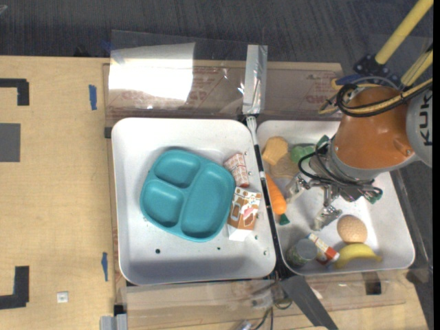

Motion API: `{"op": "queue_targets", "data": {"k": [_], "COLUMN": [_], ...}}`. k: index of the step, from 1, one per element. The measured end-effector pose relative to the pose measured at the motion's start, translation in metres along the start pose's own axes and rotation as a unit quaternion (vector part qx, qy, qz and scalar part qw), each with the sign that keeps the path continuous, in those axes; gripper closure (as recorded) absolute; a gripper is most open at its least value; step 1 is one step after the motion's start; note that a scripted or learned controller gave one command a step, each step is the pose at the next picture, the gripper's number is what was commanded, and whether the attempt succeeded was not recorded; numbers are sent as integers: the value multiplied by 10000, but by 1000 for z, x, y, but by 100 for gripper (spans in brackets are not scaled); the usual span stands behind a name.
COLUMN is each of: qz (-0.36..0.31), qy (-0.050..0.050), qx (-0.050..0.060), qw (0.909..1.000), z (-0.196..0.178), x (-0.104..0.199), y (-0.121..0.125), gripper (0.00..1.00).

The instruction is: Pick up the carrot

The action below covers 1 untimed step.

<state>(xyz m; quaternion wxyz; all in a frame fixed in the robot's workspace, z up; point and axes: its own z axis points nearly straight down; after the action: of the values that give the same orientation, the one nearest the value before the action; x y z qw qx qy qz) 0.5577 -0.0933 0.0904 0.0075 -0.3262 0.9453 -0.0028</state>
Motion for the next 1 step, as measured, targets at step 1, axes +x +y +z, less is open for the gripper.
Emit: {"op": "queue_targets", "data": {"k": [1], "qz": [-740], "qy": [-2], "qx": [-14], "qw": [9973], "z": [-99], "x": [-11], "y": [73], "gripper": [0]}}
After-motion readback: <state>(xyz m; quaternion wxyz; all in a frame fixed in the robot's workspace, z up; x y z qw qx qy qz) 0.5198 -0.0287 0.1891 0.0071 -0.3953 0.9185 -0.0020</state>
